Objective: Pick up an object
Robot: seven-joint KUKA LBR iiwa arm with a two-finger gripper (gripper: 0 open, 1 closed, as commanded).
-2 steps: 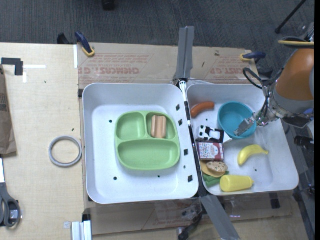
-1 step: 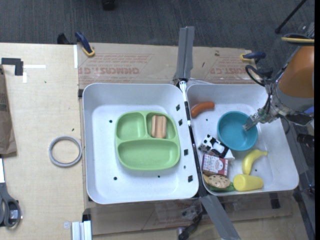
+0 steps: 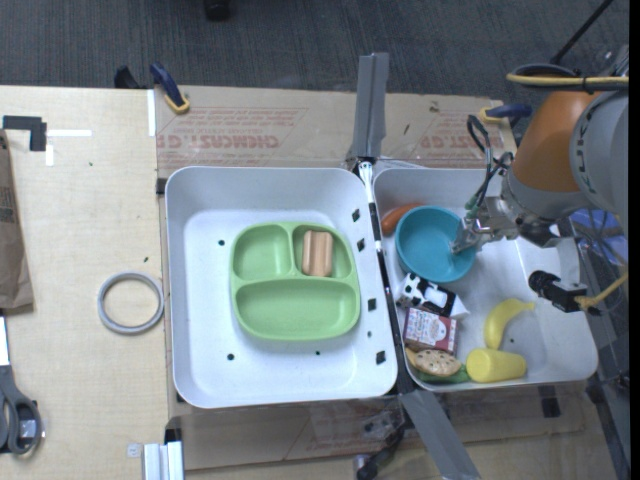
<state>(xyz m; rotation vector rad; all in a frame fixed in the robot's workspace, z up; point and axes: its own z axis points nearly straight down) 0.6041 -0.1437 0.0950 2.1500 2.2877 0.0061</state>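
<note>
Gripper (image 3: 468,240) down in right bin (image 3: 545,366), at right rim of blue bowl (image 3: 430,243); finger spread: cannot tell. Bowl sits in bin's upper left part. Banana (image 3: 505,318) and yellow cup (image 3: 494,365) lie nearer. Left bin (image 3: 200,368) bears green divided tray (image 3: 290,313).

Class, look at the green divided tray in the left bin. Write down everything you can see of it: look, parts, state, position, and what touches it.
The green tray is a pale green, smooth, plastic-looking plate with rounded corners and three compartments: two small ones at the far side and one wide one at the near side. It lies flat, right way up, near the middle of the left white bin, resting on its floor. A tan hot dog toy lies in the far right compartment. The other two compartments hold nothing.
</note>
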